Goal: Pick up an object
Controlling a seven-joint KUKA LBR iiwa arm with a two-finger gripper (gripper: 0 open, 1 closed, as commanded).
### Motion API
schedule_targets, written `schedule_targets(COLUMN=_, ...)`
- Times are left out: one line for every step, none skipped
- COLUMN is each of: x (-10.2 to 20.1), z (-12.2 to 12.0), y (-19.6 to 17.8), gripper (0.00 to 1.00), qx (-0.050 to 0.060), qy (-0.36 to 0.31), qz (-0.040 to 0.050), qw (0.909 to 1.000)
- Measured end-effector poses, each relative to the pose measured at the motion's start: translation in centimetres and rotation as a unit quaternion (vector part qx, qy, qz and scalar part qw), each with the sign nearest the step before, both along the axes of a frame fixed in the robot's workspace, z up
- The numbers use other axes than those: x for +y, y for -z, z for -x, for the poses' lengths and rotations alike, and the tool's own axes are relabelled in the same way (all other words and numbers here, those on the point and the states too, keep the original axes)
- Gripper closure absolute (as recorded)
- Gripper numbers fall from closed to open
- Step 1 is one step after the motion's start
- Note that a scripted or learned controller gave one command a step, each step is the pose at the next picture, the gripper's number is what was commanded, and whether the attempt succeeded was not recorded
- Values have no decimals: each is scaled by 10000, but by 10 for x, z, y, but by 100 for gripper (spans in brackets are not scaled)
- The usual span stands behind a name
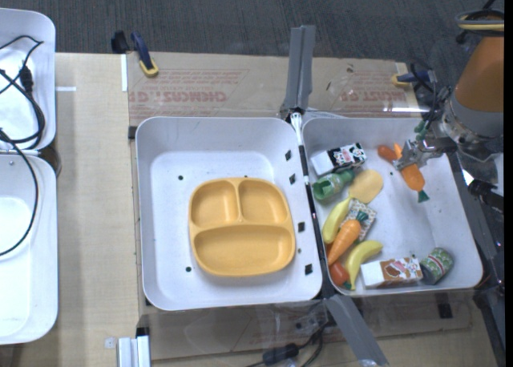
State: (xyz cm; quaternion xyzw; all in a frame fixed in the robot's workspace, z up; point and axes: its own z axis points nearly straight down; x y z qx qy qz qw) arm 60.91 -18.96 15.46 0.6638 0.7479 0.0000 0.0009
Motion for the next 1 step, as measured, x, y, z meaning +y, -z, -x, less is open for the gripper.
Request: schedule_targets(x=48, z=-50, y=-71, gripper=100, qx=1, qy=-22, qz=0, qw=10000)
